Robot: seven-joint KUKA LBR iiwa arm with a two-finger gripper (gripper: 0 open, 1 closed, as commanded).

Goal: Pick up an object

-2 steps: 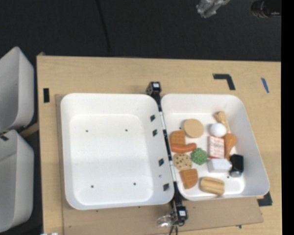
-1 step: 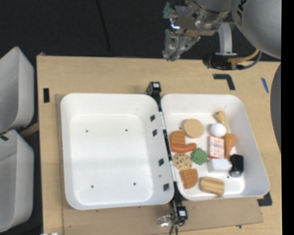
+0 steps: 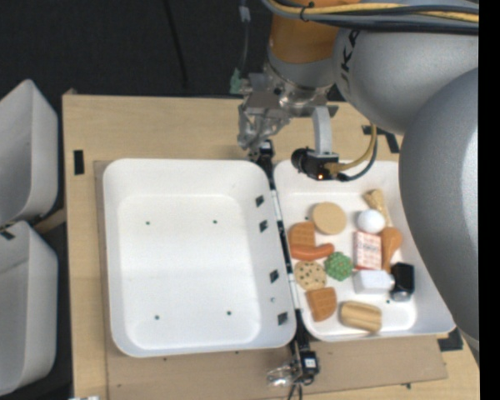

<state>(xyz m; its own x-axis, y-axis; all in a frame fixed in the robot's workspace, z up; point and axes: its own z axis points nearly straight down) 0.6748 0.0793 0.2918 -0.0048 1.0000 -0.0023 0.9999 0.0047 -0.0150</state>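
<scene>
No toy is held yet. The hand (image 3: 258,136) is seen behind the right bin (image 3: 429,311); open or closed cannot be told. The toys (image 3: 337,261) are piled in that bin, so a reach down is needed.

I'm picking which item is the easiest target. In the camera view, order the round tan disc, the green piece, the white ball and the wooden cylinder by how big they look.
1. Wooden cylinder
2. Round tan disc
3. Green piece and white ball: these look about alike, so I would not rank them.
All lie in the right bin.
</scene>
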